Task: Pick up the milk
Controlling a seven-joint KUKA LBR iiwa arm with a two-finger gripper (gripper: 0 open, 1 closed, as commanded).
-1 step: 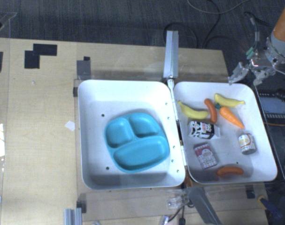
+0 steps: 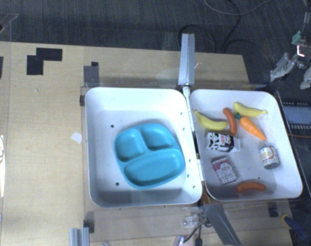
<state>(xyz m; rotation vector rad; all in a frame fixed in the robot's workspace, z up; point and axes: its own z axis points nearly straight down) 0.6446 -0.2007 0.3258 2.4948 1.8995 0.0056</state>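
The milk [image 2: 219,141] is a small white carton with black cow patches. It lies on its side near the middle left of the right bin [image 2: 293,188]. A yellow banana [image 2: 210,121] lies just above it, and a red and white packet [image 2: 224,170] just below it. Nothing is touching or gripping the carton.
Around the milk in the right bin lie a red sausage [image 2: 230,120], a second banana [image 2: 249,109], a carrot [image 2: 253,128], a small can [image 2: 269,157] and another sausage [image 2: 250,187]. The left bin [image 2: 99,137] holds a blue divided plate [image 2: 149,155]. Grey hardware [image 2: 293,63] stands off the bench at the top right.
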